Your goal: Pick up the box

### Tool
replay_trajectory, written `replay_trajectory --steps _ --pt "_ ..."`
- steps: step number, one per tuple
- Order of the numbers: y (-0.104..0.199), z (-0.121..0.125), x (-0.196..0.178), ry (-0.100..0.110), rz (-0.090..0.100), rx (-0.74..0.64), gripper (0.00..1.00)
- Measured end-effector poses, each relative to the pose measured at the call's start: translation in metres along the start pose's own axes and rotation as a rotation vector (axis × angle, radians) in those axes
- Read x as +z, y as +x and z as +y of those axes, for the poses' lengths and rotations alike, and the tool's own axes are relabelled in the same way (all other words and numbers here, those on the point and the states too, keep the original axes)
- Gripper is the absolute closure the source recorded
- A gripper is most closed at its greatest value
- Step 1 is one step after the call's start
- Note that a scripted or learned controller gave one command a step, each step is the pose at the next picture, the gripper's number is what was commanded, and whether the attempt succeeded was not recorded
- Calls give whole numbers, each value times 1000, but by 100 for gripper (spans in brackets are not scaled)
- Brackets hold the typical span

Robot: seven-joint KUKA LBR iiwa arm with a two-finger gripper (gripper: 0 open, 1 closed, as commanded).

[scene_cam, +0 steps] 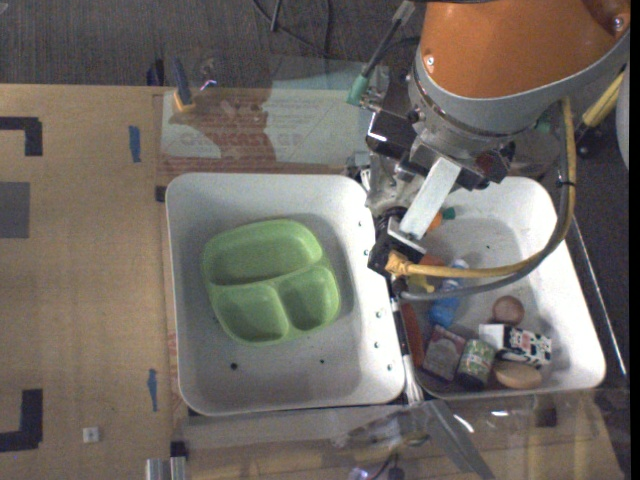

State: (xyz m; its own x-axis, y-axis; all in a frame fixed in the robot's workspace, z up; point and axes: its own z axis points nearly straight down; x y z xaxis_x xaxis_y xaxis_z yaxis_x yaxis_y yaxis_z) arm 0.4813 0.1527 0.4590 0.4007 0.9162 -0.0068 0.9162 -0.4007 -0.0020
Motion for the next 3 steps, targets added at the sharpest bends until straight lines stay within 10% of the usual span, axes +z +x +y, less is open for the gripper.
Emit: replay_trajectory --steps 2,3 --pt "31 22 24 -1 8 218 100" --pt "22 22 40 3 4 114 100"
